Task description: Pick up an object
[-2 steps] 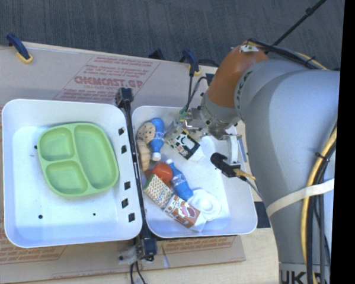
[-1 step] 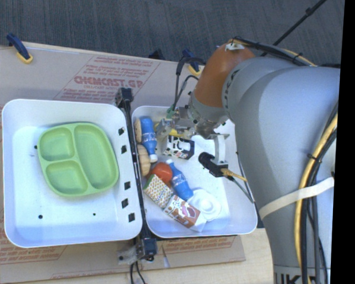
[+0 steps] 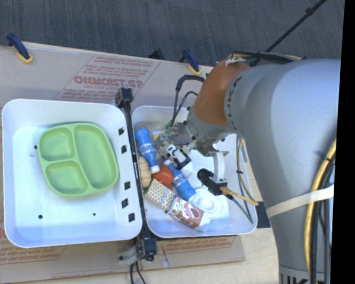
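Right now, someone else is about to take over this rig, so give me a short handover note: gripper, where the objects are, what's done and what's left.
Gripper: low over the right bin, among the objects near its back; whether it is open or shut cannot be told, and no grasp is visible.
Objects: all piled in the right bin, including a blue bottle along the left wall, a second blue bottle mid-bin, a red item, and a patterned carton near the front.
Left bin: holds a green divided plate.
Done: arm is down at the pile.
Left: secure one object and lift it.
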Controlling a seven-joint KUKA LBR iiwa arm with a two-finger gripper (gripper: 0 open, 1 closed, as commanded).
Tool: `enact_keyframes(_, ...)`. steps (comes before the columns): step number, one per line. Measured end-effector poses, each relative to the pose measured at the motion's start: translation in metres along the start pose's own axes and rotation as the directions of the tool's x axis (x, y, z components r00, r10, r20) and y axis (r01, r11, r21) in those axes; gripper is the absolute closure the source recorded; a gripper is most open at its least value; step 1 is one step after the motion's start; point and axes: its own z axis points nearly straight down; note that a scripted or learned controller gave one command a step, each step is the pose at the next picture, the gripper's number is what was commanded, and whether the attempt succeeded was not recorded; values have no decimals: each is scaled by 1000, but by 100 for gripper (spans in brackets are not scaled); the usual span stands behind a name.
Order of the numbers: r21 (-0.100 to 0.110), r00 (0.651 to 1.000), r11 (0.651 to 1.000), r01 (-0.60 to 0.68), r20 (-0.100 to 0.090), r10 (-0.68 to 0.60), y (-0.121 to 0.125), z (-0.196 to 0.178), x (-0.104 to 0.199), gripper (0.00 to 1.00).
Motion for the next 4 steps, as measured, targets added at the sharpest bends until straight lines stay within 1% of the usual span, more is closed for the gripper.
enact_keyframes(1,-2,1000,1000,2,-1,-2,-40,0,7,0)
enact_keyframes(2,-6,1000,1000,2,0,-2,-79,-1,9,0)
enact_keyframes(3,1,1000,1000,1,-5,-1,-15,1,11,0)
enact_keyframes(4,2,1000,1000,3,-3,-3,-85,1,4,0)
